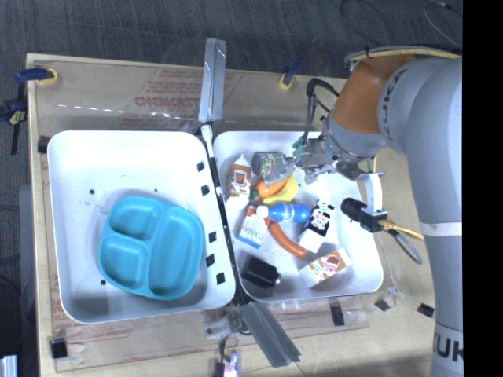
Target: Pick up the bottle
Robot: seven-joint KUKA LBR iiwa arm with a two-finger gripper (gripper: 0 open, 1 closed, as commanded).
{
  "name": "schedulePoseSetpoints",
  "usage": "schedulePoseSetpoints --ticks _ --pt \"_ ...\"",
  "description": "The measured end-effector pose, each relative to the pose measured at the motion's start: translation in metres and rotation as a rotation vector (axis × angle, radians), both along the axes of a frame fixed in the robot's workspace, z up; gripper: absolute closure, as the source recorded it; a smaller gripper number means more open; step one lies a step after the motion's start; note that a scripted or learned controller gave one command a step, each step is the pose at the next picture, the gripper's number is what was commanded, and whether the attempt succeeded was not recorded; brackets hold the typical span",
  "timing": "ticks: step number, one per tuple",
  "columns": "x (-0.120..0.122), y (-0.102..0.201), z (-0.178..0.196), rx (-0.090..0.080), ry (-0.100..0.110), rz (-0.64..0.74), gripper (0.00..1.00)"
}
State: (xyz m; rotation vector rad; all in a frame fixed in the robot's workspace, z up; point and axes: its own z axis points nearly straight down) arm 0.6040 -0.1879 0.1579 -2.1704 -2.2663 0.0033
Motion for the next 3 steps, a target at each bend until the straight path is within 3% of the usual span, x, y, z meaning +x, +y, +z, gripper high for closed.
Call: schedulePoseSetpoints --ticks 1,2,3 --pt "-0.033 -0.021 -0.061 -0.001 -0.011 0.330 0.00" --pt "-0.010 -0.009 -0.060 -0.005 -0.011 0.305 0.00" --pt "-0.101 -0.020 -0.061 -0.003 -0.011 0.326 0.00"
